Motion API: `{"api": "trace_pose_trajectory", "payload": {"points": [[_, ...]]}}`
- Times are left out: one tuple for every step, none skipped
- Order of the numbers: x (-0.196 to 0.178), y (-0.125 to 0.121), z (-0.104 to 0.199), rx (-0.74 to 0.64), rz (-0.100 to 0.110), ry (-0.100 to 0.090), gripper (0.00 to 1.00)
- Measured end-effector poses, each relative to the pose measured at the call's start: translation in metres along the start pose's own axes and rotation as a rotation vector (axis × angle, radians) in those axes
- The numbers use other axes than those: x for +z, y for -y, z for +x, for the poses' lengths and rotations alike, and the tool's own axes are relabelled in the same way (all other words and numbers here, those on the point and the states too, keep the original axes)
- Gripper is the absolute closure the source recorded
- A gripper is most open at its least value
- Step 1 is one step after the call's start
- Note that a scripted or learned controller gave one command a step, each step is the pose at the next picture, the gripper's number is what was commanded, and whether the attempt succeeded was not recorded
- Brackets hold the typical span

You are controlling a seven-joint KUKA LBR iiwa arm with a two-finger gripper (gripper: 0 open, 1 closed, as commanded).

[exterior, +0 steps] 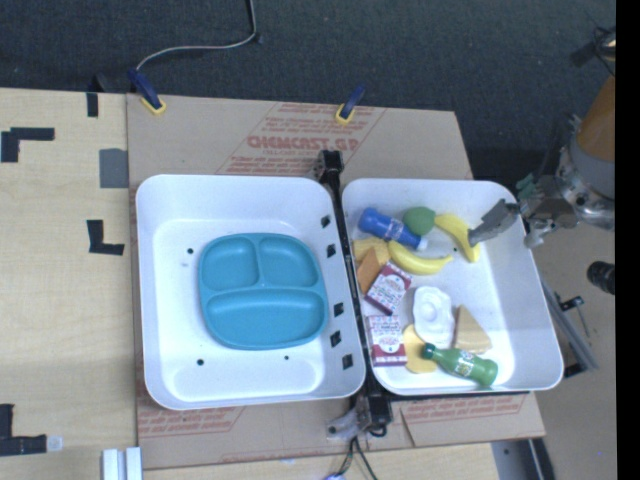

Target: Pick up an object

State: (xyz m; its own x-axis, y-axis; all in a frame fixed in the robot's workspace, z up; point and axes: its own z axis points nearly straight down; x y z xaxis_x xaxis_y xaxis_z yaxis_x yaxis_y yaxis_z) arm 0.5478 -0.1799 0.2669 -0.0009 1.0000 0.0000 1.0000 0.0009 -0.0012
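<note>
Green bottle (462, 364) at near edge of right bin (520, 298), lying flat, cheese wedge (472, 332) just behind. Mid bin: white cup (432, 308), red packets (388, 290). Further back: banana (428, 258), blue bottle (388, 226), green lime-like thing (420, 218). Gripper (492, 222) at far right rim, near banana tip – cannot tell whether it is parted or closed; nothing seen in it. Judgement: banana nearest target – descend square across its width, avoid bin wall. Left bin (160, 268) holds blue tray (264, 290).

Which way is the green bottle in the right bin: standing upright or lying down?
Lying down. The green bottle rests on its side near the front of the right bin, its dark cap pointing left.
</note>
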Motion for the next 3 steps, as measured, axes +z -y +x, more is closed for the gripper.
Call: {"api": "trace_pose_trajectory", "payload": {"points": [[0.043, -0.068, -0.013, -0.001, 0.001, 0.001, 0.00], [0.103, -0.120, -0.044, 0.000, 0.003, 0.001, 0.00], [0.180, -0.122, 0.016, -0.002, -0.003, 0.001, 0.00]]}}
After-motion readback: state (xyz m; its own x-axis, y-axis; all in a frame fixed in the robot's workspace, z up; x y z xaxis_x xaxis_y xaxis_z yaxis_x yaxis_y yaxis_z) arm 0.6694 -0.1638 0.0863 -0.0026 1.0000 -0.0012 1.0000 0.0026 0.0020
